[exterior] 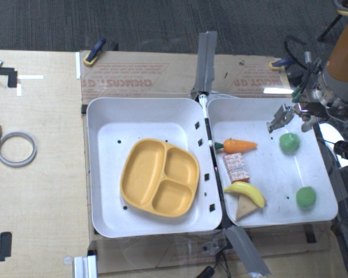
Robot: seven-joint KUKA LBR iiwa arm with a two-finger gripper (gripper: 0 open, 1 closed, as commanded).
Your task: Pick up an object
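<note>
The green ball lies in the right bin, just below and beside the pincer, which hangs open and empty above the bin's far corner. To take it cleanly, the pincer should, I judge, centre over the ball and descend straight, straddling it before closing.

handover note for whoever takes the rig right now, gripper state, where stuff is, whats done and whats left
Gripper: over the far part of the right bin, fingers open, holding nothing.
Right bin: carrot and snack packet near the divider, banana lying on a tan wedge at the near side, one green ball just below the gripper, another green ball near the front right.
Left bin: yellow divided plate.
Done: nothing picked yet.
Left: close on an object and lift it; the nearer green ball looks the likeliest target.
</note>
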